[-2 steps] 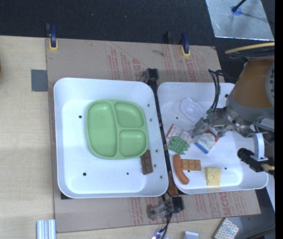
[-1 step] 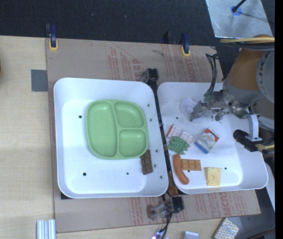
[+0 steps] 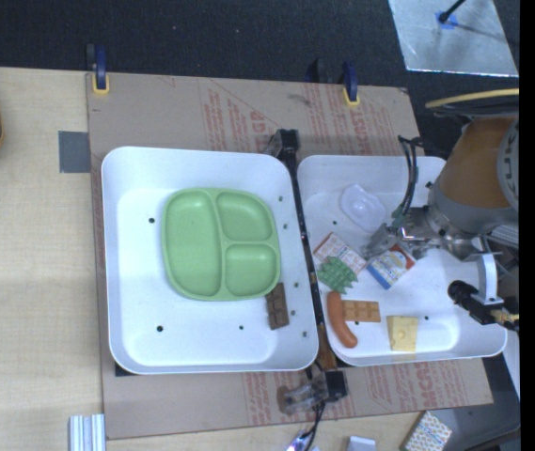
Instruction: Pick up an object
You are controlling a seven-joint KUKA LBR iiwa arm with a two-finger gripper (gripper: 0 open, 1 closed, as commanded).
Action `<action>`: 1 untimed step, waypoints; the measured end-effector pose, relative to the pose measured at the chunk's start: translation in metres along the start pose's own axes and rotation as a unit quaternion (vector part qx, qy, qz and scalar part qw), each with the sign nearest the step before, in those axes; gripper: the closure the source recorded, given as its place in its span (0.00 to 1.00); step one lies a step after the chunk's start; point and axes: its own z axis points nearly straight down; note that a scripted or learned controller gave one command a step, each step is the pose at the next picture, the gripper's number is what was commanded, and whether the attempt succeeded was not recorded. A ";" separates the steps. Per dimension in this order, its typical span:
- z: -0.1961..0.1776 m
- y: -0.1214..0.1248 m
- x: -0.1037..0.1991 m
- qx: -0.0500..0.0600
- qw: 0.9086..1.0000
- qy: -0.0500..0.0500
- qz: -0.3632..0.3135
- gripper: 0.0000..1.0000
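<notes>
The pincer [image 3: 385,242] hangs low in the right bin [image 3: 455,346], over the small packets [image 3: 361,263], presumably probing for a grasp; whether it grips anything I cannot tell. The green plate [image 3: 220,243] occupies the left bin [image 3: 126,346].

The arm [image 3: 479,172] hides the right bin's [image 3: 436,346] far corner.

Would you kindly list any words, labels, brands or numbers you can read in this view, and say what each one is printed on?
None can be read.
Brown cardboard sheet under the bins: rows of red print, too blurred to read.
Small carton in the right bin: red and blue print, too small to read.
Green-and-white packet beside it: pattern or print, illegible.
</notes>
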 end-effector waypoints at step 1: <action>-0.014 0.052 -0.033 -0.007 1.000 -0.001 -0.001 0.00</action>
